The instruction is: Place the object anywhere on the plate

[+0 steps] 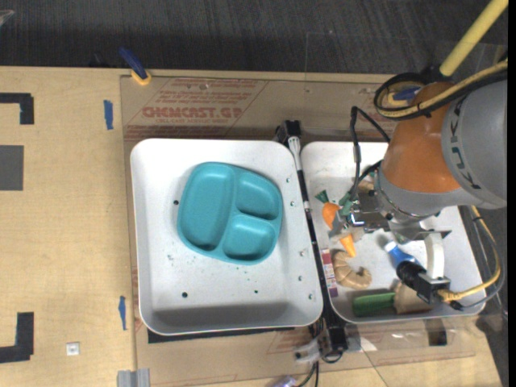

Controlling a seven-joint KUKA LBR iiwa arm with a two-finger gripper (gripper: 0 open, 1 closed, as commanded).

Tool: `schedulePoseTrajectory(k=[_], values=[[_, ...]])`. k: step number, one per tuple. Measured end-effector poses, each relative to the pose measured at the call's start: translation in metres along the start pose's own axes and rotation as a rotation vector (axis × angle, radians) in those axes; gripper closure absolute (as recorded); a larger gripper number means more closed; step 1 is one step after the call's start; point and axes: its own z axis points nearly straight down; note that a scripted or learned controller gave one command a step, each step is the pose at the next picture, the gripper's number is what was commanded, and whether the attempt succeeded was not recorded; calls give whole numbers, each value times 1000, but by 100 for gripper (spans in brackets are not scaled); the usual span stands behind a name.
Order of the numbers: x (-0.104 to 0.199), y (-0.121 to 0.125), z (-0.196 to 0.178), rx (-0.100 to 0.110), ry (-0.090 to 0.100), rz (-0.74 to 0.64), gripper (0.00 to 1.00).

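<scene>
I saw the teal plate (228,213) lying in the left bin (153,280), nothing on it. My tool (355,212) hung low over the right bin (459,248) among small toys (355,274); I could not tell its grip state from here.

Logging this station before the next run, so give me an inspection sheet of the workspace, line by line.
Surface: wooden bench, two white bins side by side.
Job's things: teal divided plate in left bin, nothing on it.
Clutter: right bin holds green cylinder, orange pieces, tan lump, blue item.
Grippers: gripper low over right bin; jaws unclear.
Cables: black and yellow cables at arm.
Surroundings: blue tape, dark floor.
</scene>
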Motion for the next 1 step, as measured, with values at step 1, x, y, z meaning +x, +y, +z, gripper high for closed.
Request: schedulePoseTrajectory(k=[1], values=[[72,64,-11,-5,3,-133,100]])
